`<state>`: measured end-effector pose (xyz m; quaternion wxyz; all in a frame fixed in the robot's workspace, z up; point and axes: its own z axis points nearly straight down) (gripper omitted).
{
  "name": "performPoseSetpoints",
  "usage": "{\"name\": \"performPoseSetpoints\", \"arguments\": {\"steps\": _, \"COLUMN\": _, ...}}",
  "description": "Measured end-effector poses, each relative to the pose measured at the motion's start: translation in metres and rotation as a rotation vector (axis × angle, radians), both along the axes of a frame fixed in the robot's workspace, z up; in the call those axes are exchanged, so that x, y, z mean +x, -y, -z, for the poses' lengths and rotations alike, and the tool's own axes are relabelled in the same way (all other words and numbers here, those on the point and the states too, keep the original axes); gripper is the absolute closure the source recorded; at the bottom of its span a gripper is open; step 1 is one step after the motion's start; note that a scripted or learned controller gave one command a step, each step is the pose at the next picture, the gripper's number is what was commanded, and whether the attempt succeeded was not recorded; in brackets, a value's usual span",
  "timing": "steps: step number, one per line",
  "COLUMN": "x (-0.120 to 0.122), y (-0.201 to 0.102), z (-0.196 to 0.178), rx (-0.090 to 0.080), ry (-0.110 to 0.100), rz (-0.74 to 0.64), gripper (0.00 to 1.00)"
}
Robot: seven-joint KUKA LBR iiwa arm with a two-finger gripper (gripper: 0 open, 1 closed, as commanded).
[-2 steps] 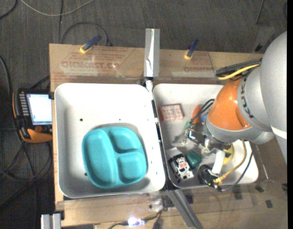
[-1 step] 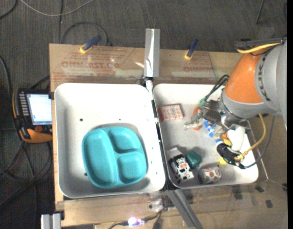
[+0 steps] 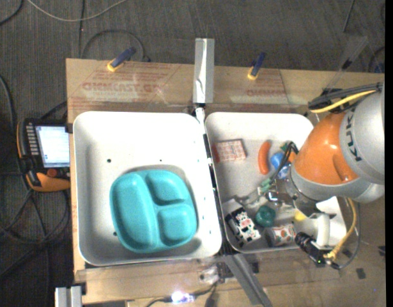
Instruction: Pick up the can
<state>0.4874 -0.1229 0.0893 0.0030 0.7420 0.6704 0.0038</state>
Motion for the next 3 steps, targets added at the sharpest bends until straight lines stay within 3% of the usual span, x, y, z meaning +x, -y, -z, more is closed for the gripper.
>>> {"name": "performPoseSetpoints", "arguments": {"steps": 1, "x": 0.012, "y": 0.099, "z": -0.078, "rx": -0.003, "ry": -0.014, "rz": 0.132, "gripper": 0.0}}
{"name": "performPoseSetpoints", "arguments": {"steps": 2, "x": 0.009, "y": -0.005, "z": -0.039, "rx": 0.001, "ry": -0.016, "rz": 0.099, "gripper": 0.0}}
{"name": "performPoseSetpoints", "arguments": {"steps": 3, "x": 0.009, "y": -0.004, "z": -0.046, "rx": 0.002, "ry": -0.02, "rz": 0.1, "gripper": 1.0}}
